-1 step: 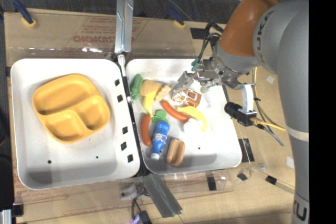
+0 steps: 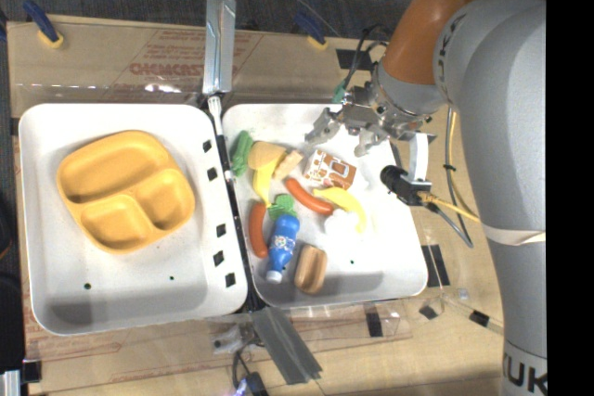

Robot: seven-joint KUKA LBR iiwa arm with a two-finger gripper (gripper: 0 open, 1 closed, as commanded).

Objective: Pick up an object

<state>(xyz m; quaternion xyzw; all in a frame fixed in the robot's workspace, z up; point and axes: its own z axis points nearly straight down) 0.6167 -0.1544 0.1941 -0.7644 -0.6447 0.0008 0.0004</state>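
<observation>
My gripper (image 2: 345, 134) hangs over the back of the right bin (image 2: 394, 255), fingers spread open with nothing between them. Just in front of it lies a small orange-and-white packet (image 2: 330, 170). Around the packet are a red sausage (image 2: 306, 197), a yellow banana (image 2: 347, 204) and a tan-and-yellow piece (image 2: 269, 159). A green item (image 2: 241, 148) sits by the bin's left wall. Nearer the front lie an orange-red sausage (image 2: 257, 230), a blue bottle (image 2: 281, 242) and a brown bun (image 2: 311, 269).
The left bin (image 2: 56, 292) holds a yellow divided tray (image 2: 125, 188). A metal bar (image 2: 218, 46) stands at the back between the bins. The grey arm (image 2: 492, 107) covers the right side. Cables trail by the right bin's right wall.
</observation>
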